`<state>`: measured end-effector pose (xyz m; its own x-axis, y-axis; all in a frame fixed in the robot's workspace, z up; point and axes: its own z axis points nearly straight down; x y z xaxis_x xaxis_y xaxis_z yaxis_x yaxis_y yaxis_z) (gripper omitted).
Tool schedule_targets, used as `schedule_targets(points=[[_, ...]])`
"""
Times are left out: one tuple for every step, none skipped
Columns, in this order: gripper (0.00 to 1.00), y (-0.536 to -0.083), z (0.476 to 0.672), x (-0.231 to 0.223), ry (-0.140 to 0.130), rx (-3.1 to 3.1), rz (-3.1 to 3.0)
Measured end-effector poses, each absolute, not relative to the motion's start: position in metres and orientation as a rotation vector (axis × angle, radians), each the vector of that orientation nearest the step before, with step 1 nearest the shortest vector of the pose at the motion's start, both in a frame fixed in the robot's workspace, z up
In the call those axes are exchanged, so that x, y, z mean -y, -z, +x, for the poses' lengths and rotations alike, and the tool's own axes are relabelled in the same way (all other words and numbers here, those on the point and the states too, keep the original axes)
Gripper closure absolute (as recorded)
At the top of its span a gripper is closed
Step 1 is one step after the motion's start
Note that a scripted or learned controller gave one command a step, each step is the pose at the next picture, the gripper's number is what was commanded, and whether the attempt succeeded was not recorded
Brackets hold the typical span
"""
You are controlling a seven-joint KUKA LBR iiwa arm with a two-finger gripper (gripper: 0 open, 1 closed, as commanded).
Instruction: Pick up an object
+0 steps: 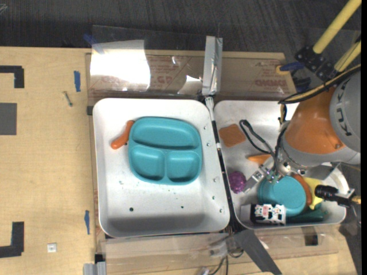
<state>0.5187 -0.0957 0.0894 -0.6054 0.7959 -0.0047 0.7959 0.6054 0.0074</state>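
Note:
My gripper (268,173) is low in the right bin (252,112), reaching in under the orange-banded wrist (312,130). It hovers at the upper left edge of a teal round cup (285,195). Just left of it lies a small purple object (237,181). An orange piece (257,158) sits right above the gripper. A black-and-white box (269,212) lies along the bin's front wall. The arm partly hides a yellow item (319,187) to the right of the cup.
The left bin (114,199) holds a teal divided plate (166,149) with an orange carrot-like piece (120,140) at its left edge. A flat brown-orange piece (232,134) and a black cable (252,135) lie at the back of the right bin.

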Motion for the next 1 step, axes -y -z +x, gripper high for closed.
schedule_targets(points=[[1.00,-0.1011,0.5219,0.0953,-0.011,-2.800,1.385]])
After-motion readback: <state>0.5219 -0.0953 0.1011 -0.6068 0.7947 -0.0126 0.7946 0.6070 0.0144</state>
